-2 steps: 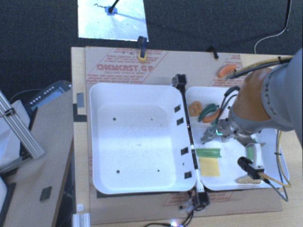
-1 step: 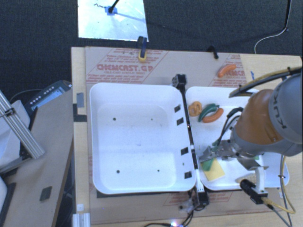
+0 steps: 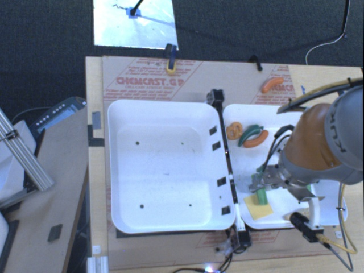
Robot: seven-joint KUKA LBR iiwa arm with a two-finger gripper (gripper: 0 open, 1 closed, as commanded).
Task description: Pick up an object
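From my remote station I log, left to right: a grey panel (image 3: 60,113) with small buttons at the bench's left edge, beside slanted metal rails (image 3: 23,155). Left bin (image 3: 122,209), shallow white plastic, smooth, rounded corners, a few dark specks on its floor. A row of black clips (image 3: 218,147) runs along the divider between the bins. Right bin (image 3: 236,114), same white plastic: near its far wall a round orange piece (image 3: 234,131), and just beside it a curved green piece (image 3: 249,132) lying against an orange sausage shape (image 3: 256,139). Near the front wall, a flat yellow square, sponge-like (image 3: 259,210), with a small green block (image 3: 261,197) touching its far edge. Gripper (image 3: 263,182), dark metal, sits directly over the green block, tips at or just above it; I cannot tell how its claw is set. Arm (image 3: 321,138), grey with orange band, reaches in from the right, wrist bent down into the bin. Another orange sausage (image 3: 273,85) lies on the cardboard behind the right bin.
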